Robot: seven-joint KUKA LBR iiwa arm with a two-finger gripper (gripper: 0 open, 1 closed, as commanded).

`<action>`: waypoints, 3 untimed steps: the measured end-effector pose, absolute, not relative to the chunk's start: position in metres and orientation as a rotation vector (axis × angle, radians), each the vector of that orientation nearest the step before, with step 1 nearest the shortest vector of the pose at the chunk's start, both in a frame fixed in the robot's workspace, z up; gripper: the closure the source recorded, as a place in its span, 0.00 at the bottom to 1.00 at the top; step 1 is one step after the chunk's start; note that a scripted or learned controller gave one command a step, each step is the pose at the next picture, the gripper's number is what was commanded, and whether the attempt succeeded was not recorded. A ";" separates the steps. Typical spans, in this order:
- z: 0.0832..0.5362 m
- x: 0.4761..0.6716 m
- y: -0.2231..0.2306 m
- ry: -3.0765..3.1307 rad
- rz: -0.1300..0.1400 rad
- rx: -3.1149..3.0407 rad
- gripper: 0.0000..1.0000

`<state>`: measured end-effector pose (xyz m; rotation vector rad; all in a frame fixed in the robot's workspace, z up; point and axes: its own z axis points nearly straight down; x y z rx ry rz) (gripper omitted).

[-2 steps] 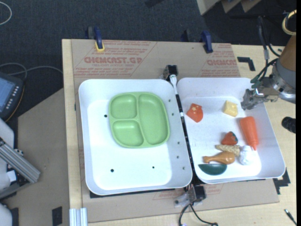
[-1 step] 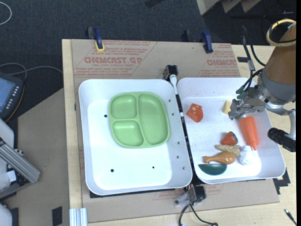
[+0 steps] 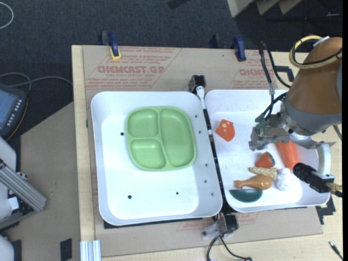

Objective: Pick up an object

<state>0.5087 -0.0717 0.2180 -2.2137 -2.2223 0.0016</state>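
My gripper [image 3: 264,141] hangs low over the right bin [image 3: 239,107], with the grey arm and its orange band [image 3: 318,80] reaching in from the right. Just below it lies a small red-orange piece [image 3: 265,160], and an orange carrot [image 3: 289,154] sits to its right, partly under the wrist. A red pepper-like toy [image 3: 225,130] lies apart to the left of the gripper. Along the bin's near side are a tan piece [image 3: 263,171], a brown drumstick [image 3: 254,183], a white lump [image 3: 283,179] and a dark teal piece [image 3: 246,196].
The left bin [image 3: 109,162] holds a green divided plate [image 3: 161,138]. A black cylindrical part [image 3: 308,176] juts over the right bin's near right corner. Clamps and cables line the bench's far edge.
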 end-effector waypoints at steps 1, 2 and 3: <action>0.235 0.496 -0.039 -2.225 -0.001 -2.215 1.00; 0.231 0.509 -0.041 -2.224 -0.001 -2.220 1.00; 0.215 0.498 -0.037 -2.218 0.003 -2.220 1.00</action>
